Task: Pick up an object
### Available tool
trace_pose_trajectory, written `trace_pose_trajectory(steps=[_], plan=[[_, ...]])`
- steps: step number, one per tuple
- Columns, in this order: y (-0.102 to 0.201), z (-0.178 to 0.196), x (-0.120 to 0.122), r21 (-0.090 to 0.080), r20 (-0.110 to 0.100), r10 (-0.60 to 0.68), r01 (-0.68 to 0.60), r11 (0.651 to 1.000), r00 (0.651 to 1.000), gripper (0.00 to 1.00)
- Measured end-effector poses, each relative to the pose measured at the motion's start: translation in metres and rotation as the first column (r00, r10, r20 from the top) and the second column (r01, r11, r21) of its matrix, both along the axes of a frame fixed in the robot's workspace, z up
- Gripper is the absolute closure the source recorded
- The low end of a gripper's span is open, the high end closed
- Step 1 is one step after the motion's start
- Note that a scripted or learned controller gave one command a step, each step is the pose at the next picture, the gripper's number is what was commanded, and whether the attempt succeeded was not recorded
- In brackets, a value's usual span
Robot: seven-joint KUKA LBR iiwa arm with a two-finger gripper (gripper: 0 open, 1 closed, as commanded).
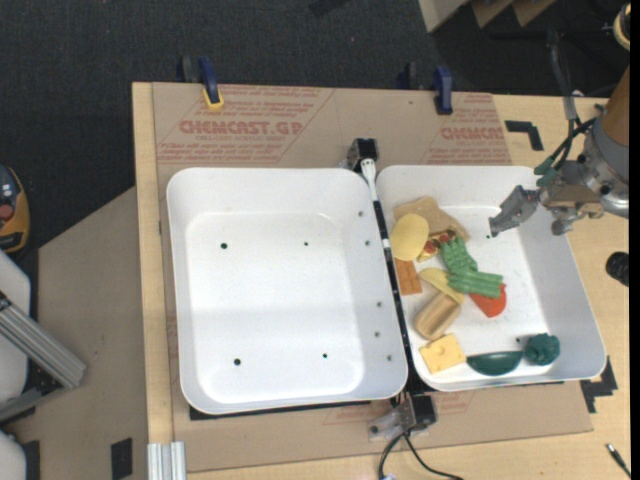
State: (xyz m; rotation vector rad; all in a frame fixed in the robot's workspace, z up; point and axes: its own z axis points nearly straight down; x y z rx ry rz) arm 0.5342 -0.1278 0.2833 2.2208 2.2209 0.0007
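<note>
Left bin (270, 278) and right bin (570, 298) sit side by side, the right holding a toy pile — green piece (466, 271), yellow disc (409, 236), yellow block (443, 353) — while the gripper (535, 211) hovers above its far corner, fingers apparently spread, nothing between.

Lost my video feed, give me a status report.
Gripper above right bin, far side, holding nothing. Toys piled at bin's left: yellow round piece, green piece. Nothing blocking.
</note>
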Motion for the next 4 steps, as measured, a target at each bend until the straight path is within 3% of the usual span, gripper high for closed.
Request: trace_pose_trajectory(steps=[1,2,3,4], plan=[[0.000,0.011,0.001,-0.001,0.003,0.001,-0.001,1.000,1.000,1.00],[0.053,-0.105,-0.060,0.006,-0.018,0.002,-0.002,1.000,1.000,1.00],[0.049,-0.099,-0.055,0.000,-0.001,-0.001,0.001,1.000,1.000,0.00],[0.031,-0.199,0.030,-0.005,0.009,0.000,0.000,1.000,1.000,0.00]])
